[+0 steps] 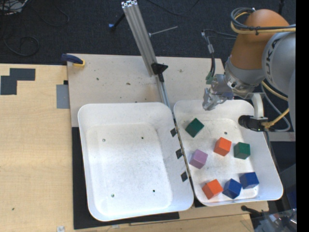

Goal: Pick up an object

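From my remote seat I see the pale wood desk (29, 144), a bare left bin (126, 161), the right bin (270, 178) holding seven blocks including a green cube (194, 127), and above its far edge the gripper (211, 102), grasp state I cannot tell, before dark carpet (72, 18).

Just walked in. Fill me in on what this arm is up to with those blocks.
The arm's gripper sits over the far edge of the right bin, with nothing visibly held. Seven blocks lie in that bin: the nearest to it is a dark green block, then a purple block, two orange, another green and two blue. The left bin sits alongside. No pick has happened yet.
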Controlling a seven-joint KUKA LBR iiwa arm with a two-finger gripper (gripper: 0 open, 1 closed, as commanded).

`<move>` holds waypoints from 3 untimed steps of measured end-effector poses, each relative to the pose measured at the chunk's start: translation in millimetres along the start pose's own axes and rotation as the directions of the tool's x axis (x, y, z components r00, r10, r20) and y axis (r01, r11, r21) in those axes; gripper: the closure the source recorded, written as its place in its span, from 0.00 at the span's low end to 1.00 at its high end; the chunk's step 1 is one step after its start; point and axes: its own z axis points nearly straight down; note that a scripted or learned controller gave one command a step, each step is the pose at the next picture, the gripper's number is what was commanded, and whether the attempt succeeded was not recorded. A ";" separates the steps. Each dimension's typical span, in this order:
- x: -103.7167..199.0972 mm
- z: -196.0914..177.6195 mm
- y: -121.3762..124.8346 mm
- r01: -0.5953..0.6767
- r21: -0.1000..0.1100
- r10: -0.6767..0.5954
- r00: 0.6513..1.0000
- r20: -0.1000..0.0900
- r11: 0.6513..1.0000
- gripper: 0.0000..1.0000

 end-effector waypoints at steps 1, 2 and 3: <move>46.0 -9.2 -5.2 0.000 0.000 0.000 1.000 0.000 1.000 1.00; 98.0 -9.8 -3.6 0.000 -0.001 0.000 1.000 0.001 1.000 1.00; 155.3 -16.7 -10.8 0.001 -0.001 -0.001 1.000 0.001 1.000 1.00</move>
